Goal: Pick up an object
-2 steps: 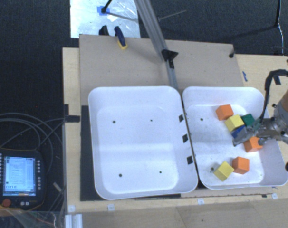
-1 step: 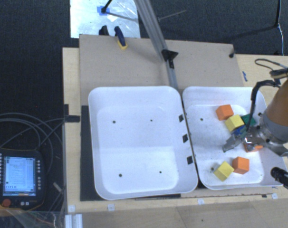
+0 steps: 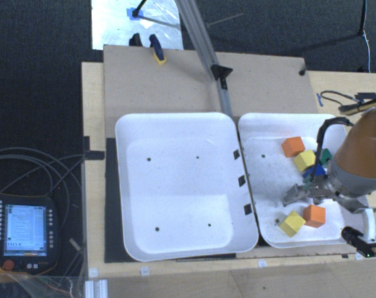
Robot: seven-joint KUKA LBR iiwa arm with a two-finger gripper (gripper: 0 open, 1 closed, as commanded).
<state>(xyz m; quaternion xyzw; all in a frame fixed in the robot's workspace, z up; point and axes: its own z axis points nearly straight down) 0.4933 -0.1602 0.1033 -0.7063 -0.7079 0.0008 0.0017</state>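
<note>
white right bin (image 3: 262, 166) holds the blocks (image 3: 293, 146), crowded toward its right edge; gripper (image 3: 298, 194) low among them, fingers' state perhaps hidden, cannot tell.

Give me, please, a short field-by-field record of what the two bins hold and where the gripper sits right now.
right bin: orange block, yellow block, second yellow block, second orange block, small green and blue pieces beside the arm
left bin: bare white floor with dark dots
gripper: low over the right bin, between the two pairs of blocks
held object: none seen between the fingers
</note>
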